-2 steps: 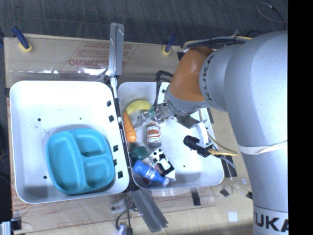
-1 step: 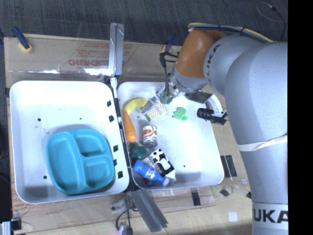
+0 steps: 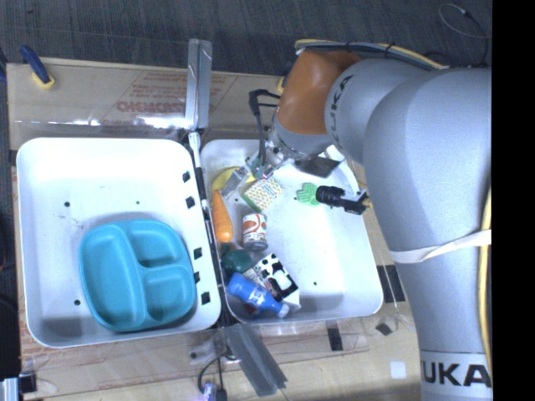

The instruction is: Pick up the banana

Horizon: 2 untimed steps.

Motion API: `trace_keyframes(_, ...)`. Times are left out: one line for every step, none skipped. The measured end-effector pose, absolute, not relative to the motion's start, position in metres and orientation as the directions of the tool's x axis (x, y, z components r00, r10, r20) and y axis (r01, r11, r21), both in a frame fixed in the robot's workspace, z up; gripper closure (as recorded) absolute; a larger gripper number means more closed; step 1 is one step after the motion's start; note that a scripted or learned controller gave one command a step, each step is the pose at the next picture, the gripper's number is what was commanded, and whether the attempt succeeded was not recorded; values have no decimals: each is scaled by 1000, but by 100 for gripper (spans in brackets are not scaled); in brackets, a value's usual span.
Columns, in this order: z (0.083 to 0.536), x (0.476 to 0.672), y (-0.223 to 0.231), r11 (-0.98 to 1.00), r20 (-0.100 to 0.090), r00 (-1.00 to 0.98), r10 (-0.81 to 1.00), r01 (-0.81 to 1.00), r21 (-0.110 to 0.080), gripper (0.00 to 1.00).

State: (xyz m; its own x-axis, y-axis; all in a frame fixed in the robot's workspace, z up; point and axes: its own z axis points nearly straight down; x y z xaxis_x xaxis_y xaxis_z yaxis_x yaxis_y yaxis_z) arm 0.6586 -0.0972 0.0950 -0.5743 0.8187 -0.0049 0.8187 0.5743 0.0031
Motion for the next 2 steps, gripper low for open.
trace_keyframes(107,659,-104,574,-17,-574,818,819,0,100)
trace_keyframes(220,658,-60,494,-2,-494,869,869,2,100)
